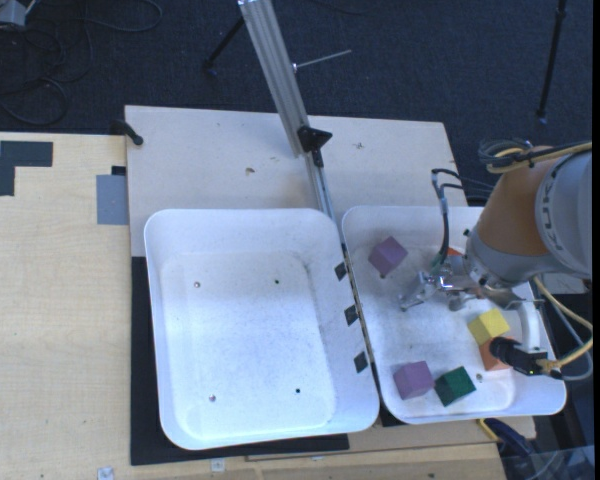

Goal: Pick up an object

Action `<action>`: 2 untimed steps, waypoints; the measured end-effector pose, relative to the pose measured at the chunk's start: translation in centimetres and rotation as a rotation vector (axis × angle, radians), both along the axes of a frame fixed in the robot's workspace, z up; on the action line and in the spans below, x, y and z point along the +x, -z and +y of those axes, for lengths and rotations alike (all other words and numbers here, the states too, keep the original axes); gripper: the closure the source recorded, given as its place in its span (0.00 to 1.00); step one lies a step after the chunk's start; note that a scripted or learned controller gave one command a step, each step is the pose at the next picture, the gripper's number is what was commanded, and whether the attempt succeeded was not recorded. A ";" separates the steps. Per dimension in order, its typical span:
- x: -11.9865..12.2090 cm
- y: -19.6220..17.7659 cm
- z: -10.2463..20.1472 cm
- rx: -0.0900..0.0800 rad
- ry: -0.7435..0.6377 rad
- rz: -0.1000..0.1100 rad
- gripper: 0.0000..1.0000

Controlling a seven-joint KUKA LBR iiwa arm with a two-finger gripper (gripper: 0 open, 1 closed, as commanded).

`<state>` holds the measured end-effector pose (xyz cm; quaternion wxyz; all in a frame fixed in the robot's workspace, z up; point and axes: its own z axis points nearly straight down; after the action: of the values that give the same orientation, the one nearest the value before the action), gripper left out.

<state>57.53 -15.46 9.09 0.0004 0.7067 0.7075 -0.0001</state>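
Note:
Several small blocks lie in the right bin [380,388]. A purple block [387,255] sits near its far left part. Another purple block [413,378] and a green block [455,385] rest near the front rim. A yellow block [489,325] and an orange block [496,359] lie at the right side. My gripper [412,297] hangs low over the middle of this bin, between the far purple block and the yellow one. Its fingers point left and hold nothing that I can see.
The left bin [170,268] stands beside the right one, with black clips [352,314] along their shared rims. A slanted aluminium rail [278,71] rises behind the bins. Cables [540,363] trail along the right bin's right edge.

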 end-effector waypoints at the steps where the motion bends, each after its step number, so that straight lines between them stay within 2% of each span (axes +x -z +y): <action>1: 7.1 0.0 6.2 0.003 -0.006 -0.003 0.00; 2: 6.5 -0.8 5.8 0.002 -0.005 0.019 1.00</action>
<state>64.00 -9.68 9.86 -0.0069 0.7048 0.7094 -0.0060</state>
